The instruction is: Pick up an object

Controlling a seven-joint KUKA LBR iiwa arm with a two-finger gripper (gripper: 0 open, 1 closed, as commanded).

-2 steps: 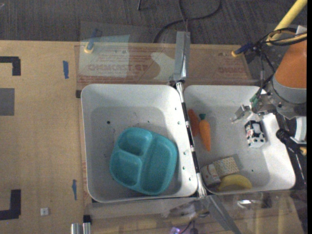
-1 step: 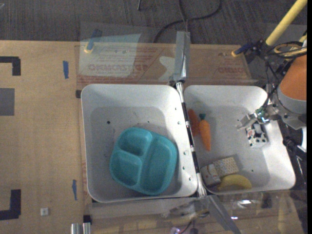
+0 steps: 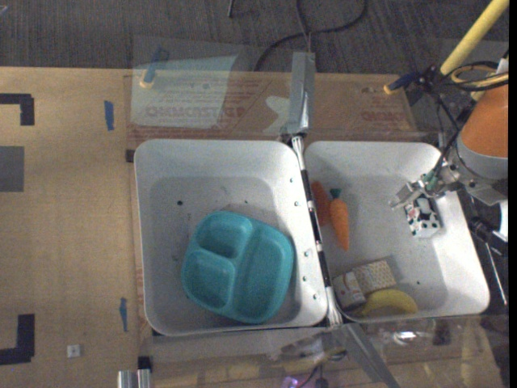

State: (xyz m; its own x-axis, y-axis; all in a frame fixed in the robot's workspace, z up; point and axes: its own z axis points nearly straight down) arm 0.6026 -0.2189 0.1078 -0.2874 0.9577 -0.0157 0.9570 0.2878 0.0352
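Both white bins (image 3: 153, 168) look like smooth matt plastic. The teal divided tray (image 3: 237, 266) has a slight sheen (plastic too, I'd say). The counter (image 3: 65, 241) reads as plain matt cardboard-brown board, taped blue at 9 o'clock.

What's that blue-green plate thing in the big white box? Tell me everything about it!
The teal plate is a divided tray that looks like smooth plastic, with rounded corners and three sections: one long one on the right and two smaller ones on the left. Nothing lies in its sections. It sits right side up, turned at an angle, on the floor of the left bin, toward the bin's front. It seems to touch only the bin.
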